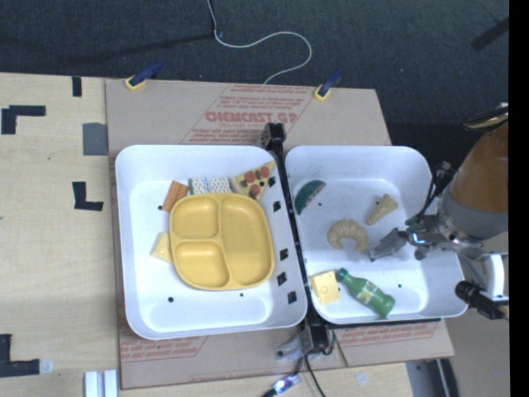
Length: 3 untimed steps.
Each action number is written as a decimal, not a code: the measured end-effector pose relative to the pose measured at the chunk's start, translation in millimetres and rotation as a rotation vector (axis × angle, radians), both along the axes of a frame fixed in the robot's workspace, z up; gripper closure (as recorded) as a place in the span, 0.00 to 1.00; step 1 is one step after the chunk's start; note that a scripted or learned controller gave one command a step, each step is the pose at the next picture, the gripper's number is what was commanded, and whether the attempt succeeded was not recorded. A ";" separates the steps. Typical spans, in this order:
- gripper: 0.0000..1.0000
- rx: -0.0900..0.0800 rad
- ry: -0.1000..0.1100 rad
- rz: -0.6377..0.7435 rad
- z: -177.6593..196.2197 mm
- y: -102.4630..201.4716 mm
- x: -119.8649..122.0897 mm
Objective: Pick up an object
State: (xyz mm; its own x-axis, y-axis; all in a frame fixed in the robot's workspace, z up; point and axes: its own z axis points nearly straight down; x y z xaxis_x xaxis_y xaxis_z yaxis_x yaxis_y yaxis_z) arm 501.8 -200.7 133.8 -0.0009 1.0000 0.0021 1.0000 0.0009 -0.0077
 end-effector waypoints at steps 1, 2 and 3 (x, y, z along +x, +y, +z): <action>0.00 -0.004 -0.007 0.001 -51.6 0.8 0.0; 1.00 -0.004 -0.009 0.000 -38.6 0.5 0.8; 1.00 -0.002 -0.010 0.001 4.2 3.8 5.5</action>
State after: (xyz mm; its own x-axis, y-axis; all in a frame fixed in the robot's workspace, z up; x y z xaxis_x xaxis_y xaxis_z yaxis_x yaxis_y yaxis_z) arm 507.3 -196.8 138.1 -0.0021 1.0000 -0.0001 1.0000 0.0021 0.0018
